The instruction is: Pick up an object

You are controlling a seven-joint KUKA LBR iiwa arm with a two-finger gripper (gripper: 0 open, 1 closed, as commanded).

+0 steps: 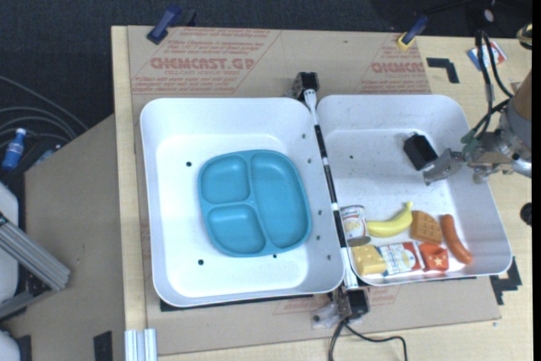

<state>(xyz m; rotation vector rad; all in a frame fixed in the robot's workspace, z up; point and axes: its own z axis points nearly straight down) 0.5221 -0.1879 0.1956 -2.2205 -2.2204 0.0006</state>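
The right bin (380, 118) holds a cluster of toy food along its near side: a yellow banana (390, 224), a brown waffle (425, 228), an orange-red sausage (455, 238), a yellow cheese wedge (365, 256), a small carton (399, 258), a red piece (435, 259) and a small can (351, 224). My gripper (441, 163) reaches in from the right and hovers over the bin's middle right, above and behind the food. A black block (420, 150) sits at its left end; whether it is part of the gripper is unclear. Nothing visibly hangs from the gripper.
The left bin (169, 139) holds a blue divided plate (254, 203). A ridge with black clips (325, 173) separates the two bins. Cables (490, 89) hang by the arm at the right. The bench's cardboard top (211, 59) lies behind the bins.
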